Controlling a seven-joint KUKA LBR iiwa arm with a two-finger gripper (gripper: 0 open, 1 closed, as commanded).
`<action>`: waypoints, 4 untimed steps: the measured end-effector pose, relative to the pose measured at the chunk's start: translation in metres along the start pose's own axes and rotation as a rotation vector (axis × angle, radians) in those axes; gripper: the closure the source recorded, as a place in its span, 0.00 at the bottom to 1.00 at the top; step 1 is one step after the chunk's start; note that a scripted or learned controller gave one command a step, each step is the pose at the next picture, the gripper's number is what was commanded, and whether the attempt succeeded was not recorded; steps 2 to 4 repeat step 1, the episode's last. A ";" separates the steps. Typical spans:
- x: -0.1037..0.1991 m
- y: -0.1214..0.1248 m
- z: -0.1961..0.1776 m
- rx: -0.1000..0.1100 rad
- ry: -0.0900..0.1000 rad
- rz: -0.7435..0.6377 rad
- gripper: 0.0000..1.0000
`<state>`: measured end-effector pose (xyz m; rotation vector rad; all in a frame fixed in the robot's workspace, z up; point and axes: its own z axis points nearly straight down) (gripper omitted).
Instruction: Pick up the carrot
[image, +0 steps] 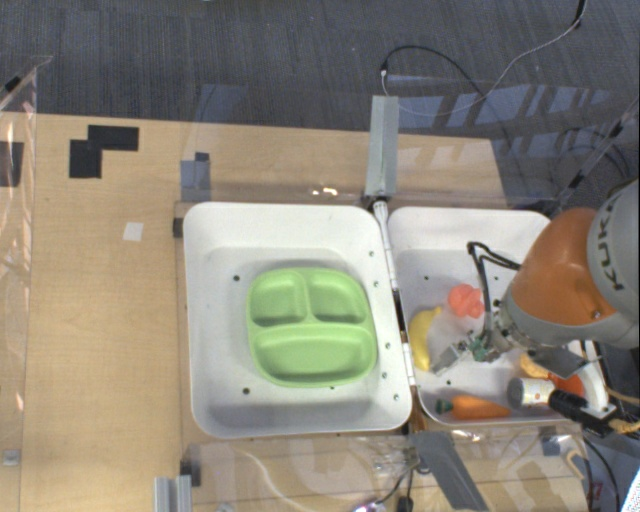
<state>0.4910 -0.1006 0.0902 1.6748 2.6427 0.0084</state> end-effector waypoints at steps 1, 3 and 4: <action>-0.061 -0.027 -0.260 0.003 0.001 -0.252 0.00; -0.061 -0.027 -0.260 0.003 0.001 -0.252 0.00; -0.061 -0.027 -0.260 0.003 0.001 -0.252 0.00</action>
